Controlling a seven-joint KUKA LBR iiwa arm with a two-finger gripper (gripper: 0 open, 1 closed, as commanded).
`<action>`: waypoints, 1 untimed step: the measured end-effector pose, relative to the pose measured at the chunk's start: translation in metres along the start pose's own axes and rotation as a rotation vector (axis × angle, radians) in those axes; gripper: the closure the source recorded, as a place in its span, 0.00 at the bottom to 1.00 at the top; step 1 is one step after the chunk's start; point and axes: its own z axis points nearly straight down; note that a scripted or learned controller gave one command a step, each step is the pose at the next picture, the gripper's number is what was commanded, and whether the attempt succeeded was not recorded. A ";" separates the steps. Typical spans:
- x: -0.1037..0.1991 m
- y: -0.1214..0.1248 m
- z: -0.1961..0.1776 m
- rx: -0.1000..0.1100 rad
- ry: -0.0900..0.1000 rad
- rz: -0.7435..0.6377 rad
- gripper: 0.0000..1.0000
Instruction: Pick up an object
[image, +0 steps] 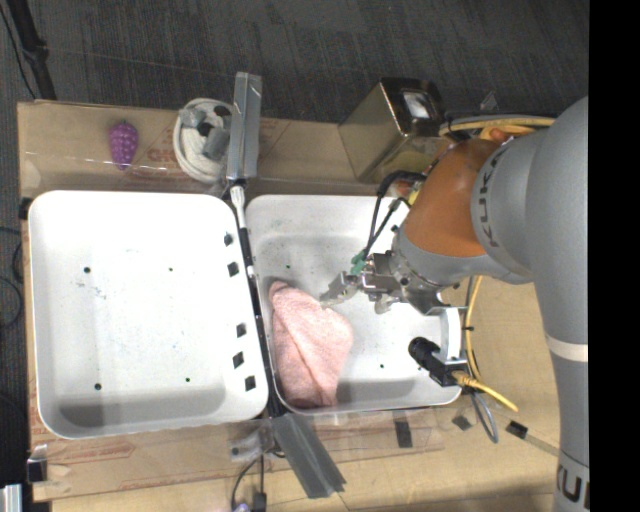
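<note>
Right white bin (300, 215) holds a pink cloth (308, 345) lying lengthwise front-to-back; gripper (335, 292) grip unclear.

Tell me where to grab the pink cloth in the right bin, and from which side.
Grab the pink cloth at its raised, bunched middle, coming straight down from above. It lies as a soft heap along the right bin's left wall, so a sideways approach would likely hit that wall. The claw sits near its upper end.
</note>
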 end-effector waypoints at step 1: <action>-0.002 0.016 0.061 -0.005 0.001 -0.123 0.00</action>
